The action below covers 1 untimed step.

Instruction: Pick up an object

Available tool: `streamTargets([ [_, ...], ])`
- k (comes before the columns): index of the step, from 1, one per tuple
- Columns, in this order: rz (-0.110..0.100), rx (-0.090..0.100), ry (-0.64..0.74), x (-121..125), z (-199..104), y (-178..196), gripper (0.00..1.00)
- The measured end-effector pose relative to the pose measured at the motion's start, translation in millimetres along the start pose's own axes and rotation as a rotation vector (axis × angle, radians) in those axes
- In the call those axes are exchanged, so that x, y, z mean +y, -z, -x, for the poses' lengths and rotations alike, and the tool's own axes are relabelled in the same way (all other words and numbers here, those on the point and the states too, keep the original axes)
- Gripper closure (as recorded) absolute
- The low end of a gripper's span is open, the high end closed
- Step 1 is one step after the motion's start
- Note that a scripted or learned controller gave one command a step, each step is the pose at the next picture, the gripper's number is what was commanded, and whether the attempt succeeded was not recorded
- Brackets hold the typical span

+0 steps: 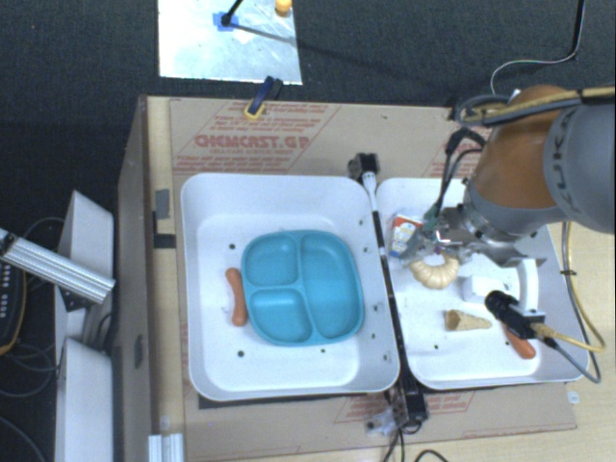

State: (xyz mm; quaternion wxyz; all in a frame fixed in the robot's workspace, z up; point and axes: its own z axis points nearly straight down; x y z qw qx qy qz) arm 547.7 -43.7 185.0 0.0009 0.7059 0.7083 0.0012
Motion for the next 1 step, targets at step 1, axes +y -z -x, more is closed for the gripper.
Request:
streamTargets([
  [1, -0.002, 0.000, 0.001, 4.0, -37.2, 5.1, 1.00],
])
